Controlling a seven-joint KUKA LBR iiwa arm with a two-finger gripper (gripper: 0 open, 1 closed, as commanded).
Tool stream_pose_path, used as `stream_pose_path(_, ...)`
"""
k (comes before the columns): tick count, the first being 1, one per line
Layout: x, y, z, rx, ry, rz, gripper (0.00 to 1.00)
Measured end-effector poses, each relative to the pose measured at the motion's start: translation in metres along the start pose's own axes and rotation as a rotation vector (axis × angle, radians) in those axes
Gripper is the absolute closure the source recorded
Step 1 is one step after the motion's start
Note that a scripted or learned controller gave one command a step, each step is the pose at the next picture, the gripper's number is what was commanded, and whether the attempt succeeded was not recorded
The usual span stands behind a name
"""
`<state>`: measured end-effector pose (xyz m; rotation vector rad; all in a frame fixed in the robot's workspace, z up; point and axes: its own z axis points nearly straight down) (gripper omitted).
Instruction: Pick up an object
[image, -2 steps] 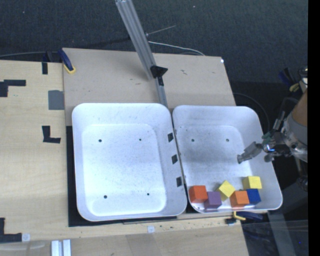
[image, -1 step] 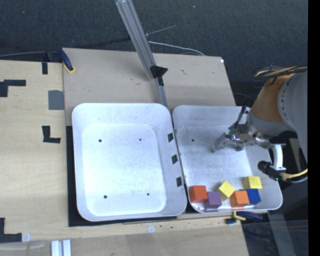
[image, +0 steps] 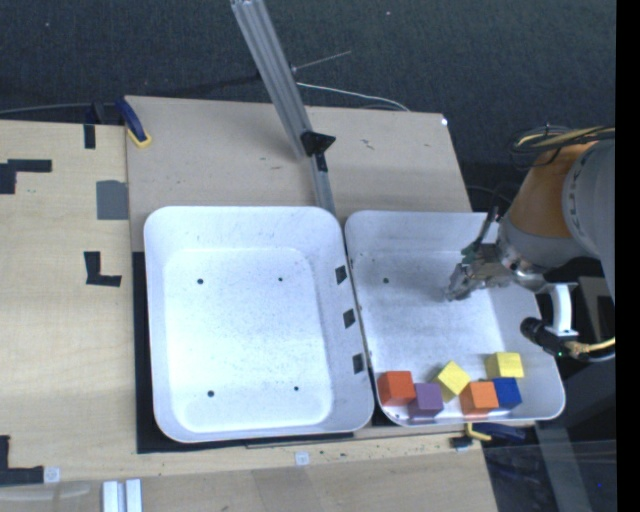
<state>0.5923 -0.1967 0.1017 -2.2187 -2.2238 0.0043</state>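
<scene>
White speckled plastic forms the right bin (image: 420, 330), where the gripper (image: 462, 284) hangs over bare floor, too small and blurred to judge. Six small cubes cluster along the near wall: orange (image: 397, 385), purple (image: 428, 398), yellow (image: 453, 377), orange (image: 479, 396), blue (image: 507, 392), yellow (image: 506, 364).

white bins (image: 240, 225), orange (image: 397, 386), yellow (image: 453, 378), blue (image: 508, 392) blocks

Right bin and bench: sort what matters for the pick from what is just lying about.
For the pick:
gripper
orange block
purple block
yellow block
blue block
right bin

Lying about:
left bin
metal pole
black tape marks
</scene>
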Motion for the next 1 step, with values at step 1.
stream_pose_path(1, -0.0130, 0.0532, -0.0685, -0.011, -0.002, -0.001, 1.00)
